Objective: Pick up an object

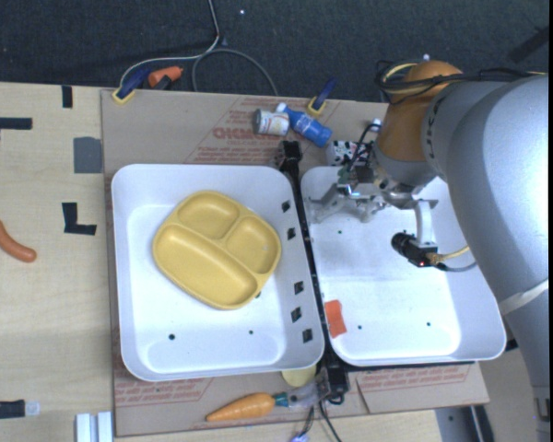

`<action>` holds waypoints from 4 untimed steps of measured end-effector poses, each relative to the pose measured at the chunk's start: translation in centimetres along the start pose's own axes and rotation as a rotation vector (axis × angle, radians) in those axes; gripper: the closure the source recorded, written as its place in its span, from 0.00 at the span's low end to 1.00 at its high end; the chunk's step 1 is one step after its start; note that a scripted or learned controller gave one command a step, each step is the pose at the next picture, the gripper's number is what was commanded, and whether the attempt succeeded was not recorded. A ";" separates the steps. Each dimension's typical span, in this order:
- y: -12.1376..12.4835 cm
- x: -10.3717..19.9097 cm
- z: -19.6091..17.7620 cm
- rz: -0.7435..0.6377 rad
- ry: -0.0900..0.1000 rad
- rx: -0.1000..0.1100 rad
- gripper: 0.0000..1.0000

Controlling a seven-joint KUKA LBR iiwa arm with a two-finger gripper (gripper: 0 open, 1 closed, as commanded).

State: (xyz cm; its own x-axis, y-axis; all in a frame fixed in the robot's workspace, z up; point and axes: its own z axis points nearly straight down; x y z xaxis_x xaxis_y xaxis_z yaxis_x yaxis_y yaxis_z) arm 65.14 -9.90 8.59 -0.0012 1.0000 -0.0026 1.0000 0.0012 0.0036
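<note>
the grey arm's two-finger gripper [350, 196] sits low over the right shallow white bin's [396, 330] far corner; its grip cannot be told. the yellow divided plastic plate [217, 247] lies in the left shallow white bin [134, 274].

Even, fairly bright overhead light. The white bins [212, 343] glare pale and nearly featureless, with soft, short shadows. The picture is slightly soft and grainy; the dark floor [92, 17] beyond looks noisy.

Robot lab: taped bench [46, 182], white bins [138, 339].
</note>
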 end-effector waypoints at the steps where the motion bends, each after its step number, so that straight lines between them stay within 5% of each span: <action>1: 1.8 0.3 0.1 0.000 0.002 0.002 0.00; 2: -2.3 0.5 -0.1 0.001 0.000 0.000 0.00; 3: 1.9 0.2 0.1 -0.002 0.002 0.001 0.00; 4: -3.5 7.5 -10.6 -0.007 0.005 -0.005 0.00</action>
State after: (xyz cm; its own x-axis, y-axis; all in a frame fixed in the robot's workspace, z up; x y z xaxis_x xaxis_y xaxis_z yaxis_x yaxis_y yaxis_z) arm 61.58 -2.40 19.14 -0.0079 1.0000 0.0027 0.9999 0.0079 0.0091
